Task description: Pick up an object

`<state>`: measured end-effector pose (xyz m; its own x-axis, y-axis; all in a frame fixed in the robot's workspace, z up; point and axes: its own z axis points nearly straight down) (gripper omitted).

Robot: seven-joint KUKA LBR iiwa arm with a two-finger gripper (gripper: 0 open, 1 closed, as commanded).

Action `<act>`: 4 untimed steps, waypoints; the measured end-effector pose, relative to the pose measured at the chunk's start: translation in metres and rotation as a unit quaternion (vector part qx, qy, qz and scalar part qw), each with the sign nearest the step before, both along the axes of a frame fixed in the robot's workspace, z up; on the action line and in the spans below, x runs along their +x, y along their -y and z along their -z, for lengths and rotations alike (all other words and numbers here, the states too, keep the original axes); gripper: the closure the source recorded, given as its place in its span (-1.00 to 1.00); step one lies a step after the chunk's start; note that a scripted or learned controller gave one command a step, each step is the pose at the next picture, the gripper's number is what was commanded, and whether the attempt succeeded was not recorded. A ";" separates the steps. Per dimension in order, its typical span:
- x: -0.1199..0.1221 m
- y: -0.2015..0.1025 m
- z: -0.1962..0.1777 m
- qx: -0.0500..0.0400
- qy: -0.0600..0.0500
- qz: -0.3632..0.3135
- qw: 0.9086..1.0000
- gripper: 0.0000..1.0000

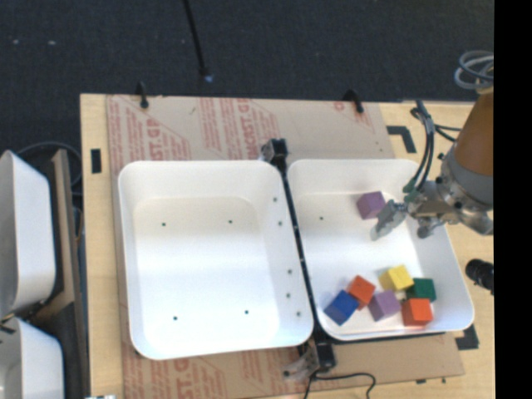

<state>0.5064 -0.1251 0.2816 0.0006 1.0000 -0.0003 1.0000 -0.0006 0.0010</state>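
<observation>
Orange-banded arm (475, 144), grey cables (426, 152), metallic grey jaws.

The arm (475, 152) enters from the right edge of the camera view, its orange band showing as a broad rounded mass above the wrist. Below the band sits a grey metal wrist section, with dark cables looping up along its left side. From the wrist the hand (405, 220) reaches leftward and slightly down. Two grey fingers (385, 220) show, one long and angled toward the lower left, the other shorter nearer the wrist. The fingers stand spread apart, with nothing seen between them.
</observation>
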 end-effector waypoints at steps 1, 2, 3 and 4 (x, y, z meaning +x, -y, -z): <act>0.000 0.000 0.000 0.000 0.000 0.000 1.000 -1.00; 0.073 0.050 0.063 0.000 -0.003 0.001 1.000 -1.00; 0.116 0.073 0.150 0.000 -0.003 0.000 1.000 -1.00; 0.162 0.054 0.182 0.000 -0.001 -0.001 1.000 -1.00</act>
<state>0.6689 -0.1789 0.0994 -0.0021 1.0000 0.0004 1.0000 0.0021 0.0000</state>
